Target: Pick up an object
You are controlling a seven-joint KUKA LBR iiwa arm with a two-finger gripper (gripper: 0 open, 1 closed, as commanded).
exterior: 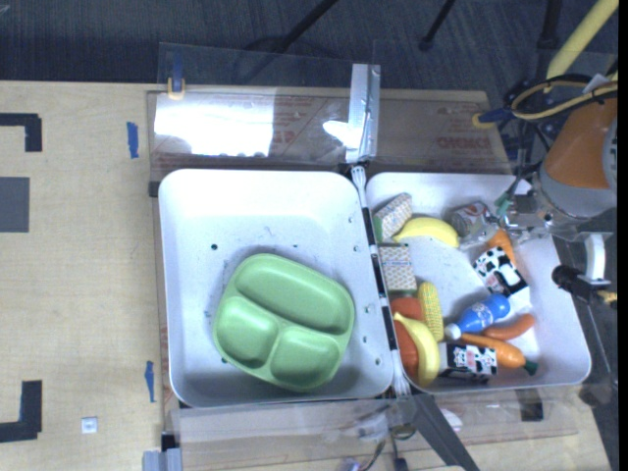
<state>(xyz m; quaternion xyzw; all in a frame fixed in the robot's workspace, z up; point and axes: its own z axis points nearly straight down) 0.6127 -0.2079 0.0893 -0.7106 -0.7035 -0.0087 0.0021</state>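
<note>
The right bin holds several toy foods. A yellow banana lies at the back next to a crumpled silver packet. A cow-patterned carton, a blue bottle, a corn cob, a second banana, a carrot and a black-and-white carton lie nearer the front. My gripper hangs low at the bin's back right, just above a small orange carrot and close to the silver packet. Nothing is visibly held.
A green compartment tray sits in the left bin. Two small snack boxes lie along the divider between the bins. A clear panel stands behind the left bin. Cables and stands crowd the far right.
</note>
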